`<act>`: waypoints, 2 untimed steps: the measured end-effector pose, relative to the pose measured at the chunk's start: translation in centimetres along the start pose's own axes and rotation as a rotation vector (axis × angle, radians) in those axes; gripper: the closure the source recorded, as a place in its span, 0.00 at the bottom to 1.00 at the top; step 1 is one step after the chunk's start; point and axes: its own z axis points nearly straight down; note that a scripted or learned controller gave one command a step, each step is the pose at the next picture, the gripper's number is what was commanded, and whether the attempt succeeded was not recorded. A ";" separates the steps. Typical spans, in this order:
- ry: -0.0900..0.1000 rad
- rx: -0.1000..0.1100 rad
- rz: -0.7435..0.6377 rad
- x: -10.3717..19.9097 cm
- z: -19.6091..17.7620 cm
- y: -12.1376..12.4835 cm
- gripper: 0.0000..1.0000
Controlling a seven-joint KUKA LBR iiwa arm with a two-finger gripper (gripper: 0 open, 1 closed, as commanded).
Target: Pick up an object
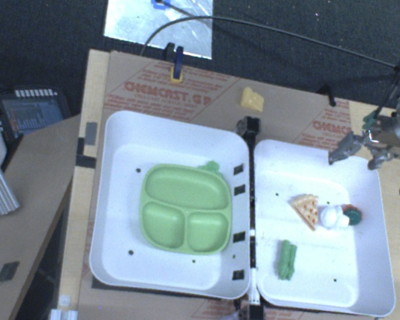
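The right bin (pixel 359 294) holds a tan wedge like a pizza slice (pixel 305 208), a small white and teal object (pixel 338 216) just right of it, and a green stick-shaped piece (pixel 286 260) nearer the front. My gripper (pixel 358 153) hangs over the bin's back right corner, well above and behind these objects. Its two fingers are spread apart with nothing between them.
The left bin (pixel 107 246) bears a green sectioned plate (pixel 184 209). A yellow block (pixel 252 98) lies on the cardboard behind the bins. A clamp (pixel 177 61) and cables sit at the back; a grey box (pixel 30 113) stands far left.
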 end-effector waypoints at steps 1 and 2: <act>-0.002 -0.012 -0.002 0.0 -0.7 0.2 0.00; -0.001 -0.008 -0.001 0.8 5.0 -0.3 0.00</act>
